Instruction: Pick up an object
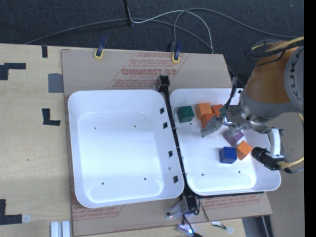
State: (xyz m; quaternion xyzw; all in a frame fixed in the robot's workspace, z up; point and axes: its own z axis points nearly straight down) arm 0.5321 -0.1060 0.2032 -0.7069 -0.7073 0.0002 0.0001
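Note:
The right bin (217,181) holds several small blocks. A green cube (185,113) sits near its left wall, with two orange blocks (204,109) just right of it. Further right lie a purple block (234,137), a small orange block (244,150) and a blue cube (227,155). My gripper (223,129) hangs low over the middle of this bin, between the orange blocks and the purple block. It is open, with one grey finger (211,127) pointing down-left and nothing between the fingers. The wrist hides part of the bin's right side.
The left bin (118,152) stands beside the right one, with a black divider (170,137) between them. Both rest on a cardboard sheet (143,68) held by clamps at the back. Cables run across the dark floor behind.

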